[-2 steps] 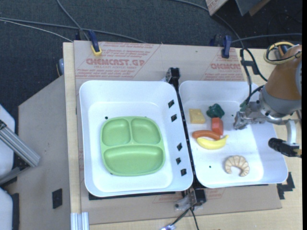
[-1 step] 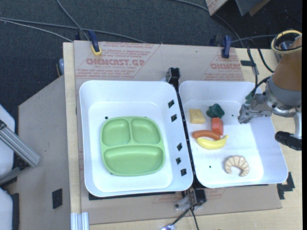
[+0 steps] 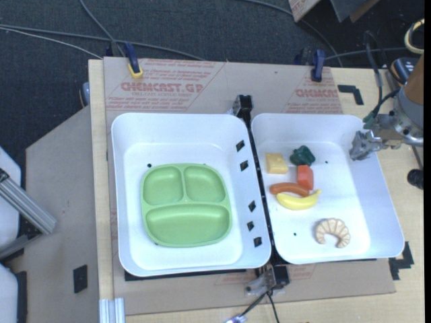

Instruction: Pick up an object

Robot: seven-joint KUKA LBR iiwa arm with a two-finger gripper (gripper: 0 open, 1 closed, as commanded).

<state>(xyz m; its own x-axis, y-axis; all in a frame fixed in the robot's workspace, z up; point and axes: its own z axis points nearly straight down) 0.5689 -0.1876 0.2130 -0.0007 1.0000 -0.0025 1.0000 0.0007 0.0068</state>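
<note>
Dark carpet w/ cables (image 3: 101,19) round bench (image 3: 202,79), two white bins (image 3: 128,153).

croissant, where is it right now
In the camera view the croissant lies in the right bin, near its front edge, apart from and below-right of the banana.

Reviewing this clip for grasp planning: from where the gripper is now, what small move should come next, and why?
Probably shift the gripper toward the middle of the right bin. It sits at the bin's far right edge, apart from the toy food; the broccoli and croissant lie nearer the middle.
</note>
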